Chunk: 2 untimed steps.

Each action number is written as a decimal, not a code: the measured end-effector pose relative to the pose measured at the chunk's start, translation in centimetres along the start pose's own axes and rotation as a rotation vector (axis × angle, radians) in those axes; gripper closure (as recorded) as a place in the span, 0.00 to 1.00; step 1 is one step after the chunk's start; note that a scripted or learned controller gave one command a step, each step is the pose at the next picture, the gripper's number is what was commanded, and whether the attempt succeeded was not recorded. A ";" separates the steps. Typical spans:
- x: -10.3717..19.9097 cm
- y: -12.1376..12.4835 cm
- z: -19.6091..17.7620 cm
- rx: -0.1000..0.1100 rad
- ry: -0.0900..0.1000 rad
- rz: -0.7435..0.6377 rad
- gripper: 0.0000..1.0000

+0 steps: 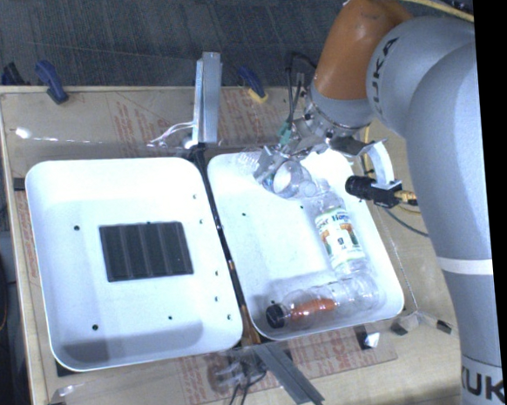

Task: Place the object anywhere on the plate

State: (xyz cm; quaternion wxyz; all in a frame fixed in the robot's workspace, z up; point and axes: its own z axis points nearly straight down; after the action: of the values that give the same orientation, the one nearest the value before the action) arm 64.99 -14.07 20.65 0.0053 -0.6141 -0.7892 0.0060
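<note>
Fingers impossible to make out, gripper (295, 155) low over the right bin's (239, 242) far end among clear plastic, labelled clear bottle (337, 230) just beside it with unreadable print, dark-capped bottle (318, 304) along the near wall, dark ridged plate (146, 249) in the left bin (54, 222), "KU" on the arm (441, 139).

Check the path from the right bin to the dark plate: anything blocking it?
Only the bins' adjoining rims lie between the clear bottles in the right bin and the dark plate in the left bin; nothing else visible.
</note>
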 end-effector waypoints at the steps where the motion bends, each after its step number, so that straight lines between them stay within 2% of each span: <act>1: 5.7 -2.2 1.0 -0.014 -0.030 -0.461 1.00; 2: 13.2 -1.1 -2.8 -0.020 -0.011 -0.669 1.00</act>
State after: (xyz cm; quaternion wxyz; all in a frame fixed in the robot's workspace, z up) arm 60.69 -1.52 23.47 -0.0033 -0.3210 -0.9471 -0.0002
